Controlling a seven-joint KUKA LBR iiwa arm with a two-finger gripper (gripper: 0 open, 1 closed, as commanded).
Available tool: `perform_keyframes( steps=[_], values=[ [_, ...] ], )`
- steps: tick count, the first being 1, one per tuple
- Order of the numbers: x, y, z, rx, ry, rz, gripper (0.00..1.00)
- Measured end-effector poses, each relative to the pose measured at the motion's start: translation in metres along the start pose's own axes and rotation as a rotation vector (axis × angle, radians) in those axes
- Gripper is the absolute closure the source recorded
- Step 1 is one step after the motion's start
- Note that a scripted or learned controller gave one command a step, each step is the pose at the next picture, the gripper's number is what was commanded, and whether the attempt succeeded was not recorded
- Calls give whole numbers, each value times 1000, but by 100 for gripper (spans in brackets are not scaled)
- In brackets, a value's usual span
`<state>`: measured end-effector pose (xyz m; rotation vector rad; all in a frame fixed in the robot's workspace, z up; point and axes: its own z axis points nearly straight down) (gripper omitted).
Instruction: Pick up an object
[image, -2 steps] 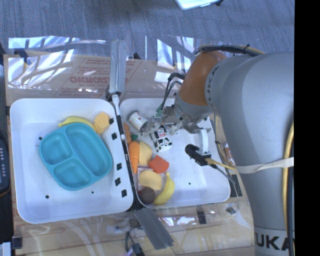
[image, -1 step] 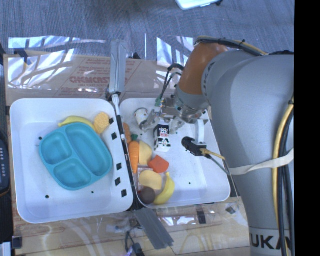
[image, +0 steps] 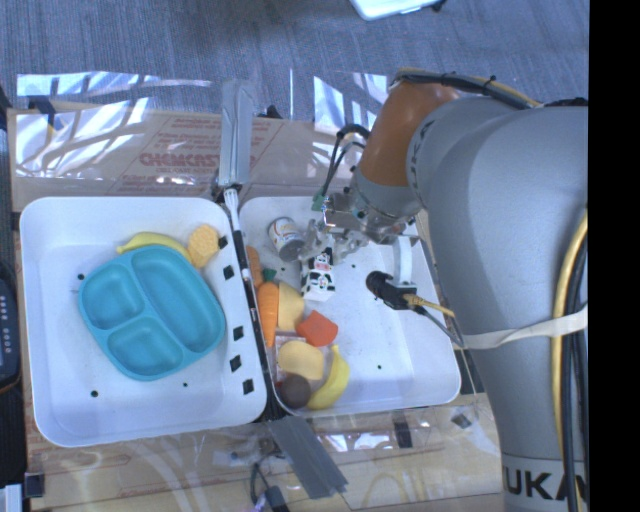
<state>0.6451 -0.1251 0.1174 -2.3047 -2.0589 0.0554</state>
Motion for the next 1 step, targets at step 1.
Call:
perform_keyframes(
  steps=[1],
  values=[
    [69,-23,-113,-71,-9,-124,100]
  ],
)
